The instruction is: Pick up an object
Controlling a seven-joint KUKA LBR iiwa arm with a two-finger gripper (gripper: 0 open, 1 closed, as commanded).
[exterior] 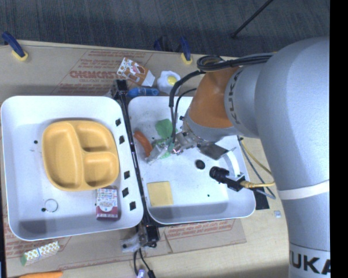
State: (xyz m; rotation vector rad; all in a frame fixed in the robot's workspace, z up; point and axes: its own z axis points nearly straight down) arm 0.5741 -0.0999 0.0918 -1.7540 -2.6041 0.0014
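1. Bench [75, 74]: a tan cardboard sheet printed with red lettering is laid over it; blue clamps [14, 46] are fixed along the far edge. Dark grey carpet [104, 10] is seen beyond it.
2. Left bin [17, 155]: shallow, white, with a raised rim. A yellow divided tray [81, 153] is lodged in its middle. A small red-and-white carton [107, 204] is placed near the front edge, just beside the tray.
3. Right bin [220, 204]: shallow, white, set touching the left bin along a black-clipped seam. An orange carrot-shaped piece [142, 142] is found near its left wall, a green piece [163, 127] just beside that, and a pale yellow flat square [159, 193] toward the front.
4. Arm [290, 109]: grey, with an orange band [214, 100] above the wrist, entered from the right and bent down over the right bin.
5. Gripper [168, 148]: lowered among the green and orange pieces in the right bin. How far the jaws are parted, and whether anything is held, cannot be told; the tips are lost in clutter.
6. Outside the bins: a small printed box [130, 70], a blue item [142, 91] and a yellow-and-white item [168, 79] are lying on the bench behind the bins; a patterned packet [40, 252] is lying at the front left.
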